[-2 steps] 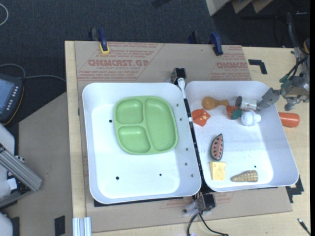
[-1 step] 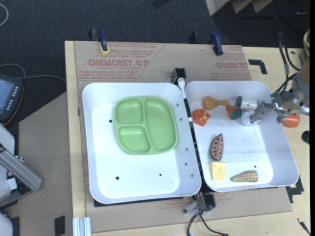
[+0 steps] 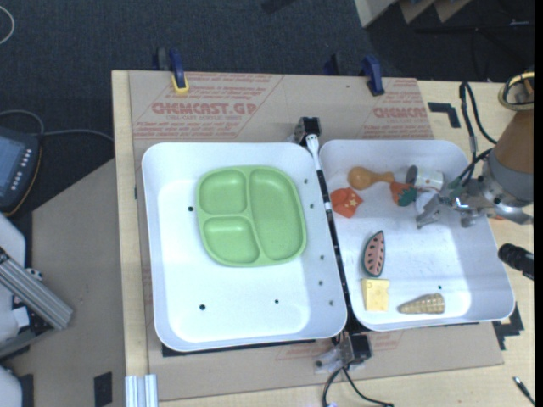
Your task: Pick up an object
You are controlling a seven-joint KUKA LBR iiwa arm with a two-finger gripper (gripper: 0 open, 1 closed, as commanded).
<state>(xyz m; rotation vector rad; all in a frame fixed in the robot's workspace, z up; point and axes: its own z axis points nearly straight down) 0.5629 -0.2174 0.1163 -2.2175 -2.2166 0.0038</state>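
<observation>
My gripper [image 3: 430,208] hangs over the upper right part of the right bin [image 3: 484,261], open, with nothing between its fingers. Just to its left lie a small orange and green carrot [image 3: 402,192] and a white and grey piece [image 3: 425,179]. Farther left are a tan pear [image 3: 369,176] and a red strawberry [image 3: 345,200]. Nearer the front lie a watermelon slice [image 3: 374,253], a yellow cheese block [image 3: 376,294] and a tan corn cob [image 3: 422,305].
The left bin [image 3: 170,287] holds a green divided plate [image 3: 251,215]. A black divider rail [image 3: 327,227] runs between the bins. Cables hang near the arm [image 3: 513,172] at the right. Blue clamps [image 3: 371,75] hold the board's far edge.
</observation>
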